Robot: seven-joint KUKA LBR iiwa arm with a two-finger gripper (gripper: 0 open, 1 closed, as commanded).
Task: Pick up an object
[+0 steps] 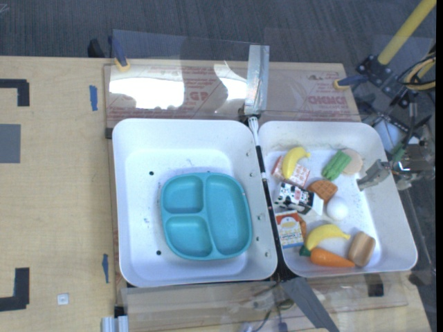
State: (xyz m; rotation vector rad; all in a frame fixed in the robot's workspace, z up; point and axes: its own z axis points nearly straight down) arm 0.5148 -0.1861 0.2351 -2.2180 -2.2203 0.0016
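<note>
Right bin (387, 251), 6 o'clock edge: carrot (331, 258), bread roll (361, 247) and a banana (325, 235) lie close together; toward centre, a small carton (291, 228), a white egg (337, 209) and a black-and-white carton (294, 198); at 12 o'clock, a second banana (295, 160) and a green vegetable (337, 164); gripper (375, 175) at 3 o'clock above the rim, apparently holding nothing, finger state indistinct; left bin (131, 185) holds a teal divided plate (205, 215).
</note>
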